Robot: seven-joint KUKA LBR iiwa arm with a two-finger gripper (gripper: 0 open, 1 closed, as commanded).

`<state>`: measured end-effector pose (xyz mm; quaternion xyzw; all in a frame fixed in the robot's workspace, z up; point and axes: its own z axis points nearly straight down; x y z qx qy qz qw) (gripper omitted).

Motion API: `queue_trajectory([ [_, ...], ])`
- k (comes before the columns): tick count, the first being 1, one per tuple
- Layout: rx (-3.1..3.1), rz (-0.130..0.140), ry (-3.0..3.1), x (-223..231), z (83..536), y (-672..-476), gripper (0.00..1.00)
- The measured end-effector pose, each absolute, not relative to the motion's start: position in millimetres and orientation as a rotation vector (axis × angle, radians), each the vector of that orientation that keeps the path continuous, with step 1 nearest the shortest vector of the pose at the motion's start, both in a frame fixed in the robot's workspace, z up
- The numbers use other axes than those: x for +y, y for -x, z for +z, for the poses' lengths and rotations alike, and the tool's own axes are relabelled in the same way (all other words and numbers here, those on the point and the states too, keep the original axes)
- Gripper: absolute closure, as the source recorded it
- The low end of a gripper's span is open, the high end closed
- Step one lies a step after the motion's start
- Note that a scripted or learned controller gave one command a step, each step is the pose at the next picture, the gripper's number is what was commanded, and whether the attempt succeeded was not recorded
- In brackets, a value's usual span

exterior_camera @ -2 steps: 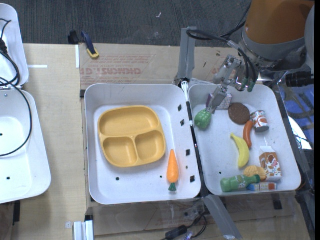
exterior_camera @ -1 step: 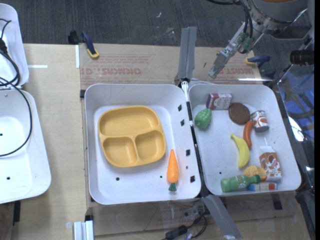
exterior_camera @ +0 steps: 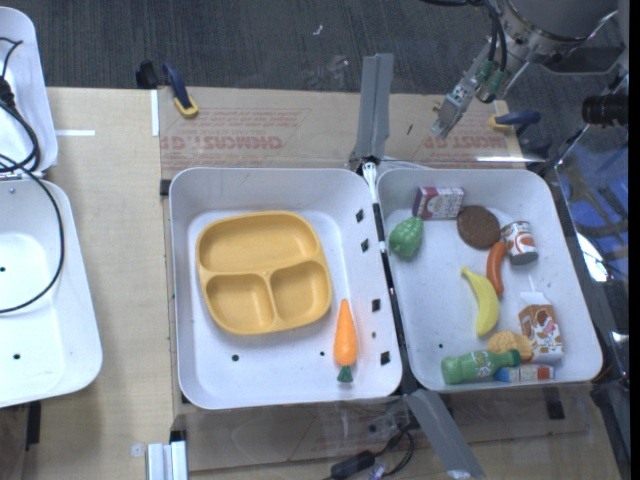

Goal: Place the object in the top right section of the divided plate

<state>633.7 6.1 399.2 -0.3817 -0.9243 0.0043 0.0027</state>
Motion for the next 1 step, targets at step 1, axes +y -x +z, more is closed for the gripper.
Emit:
queue_trajectory([
  [1,-2.967,0.006,1.015,-44.7,410.4,-527.9,1.00],
])
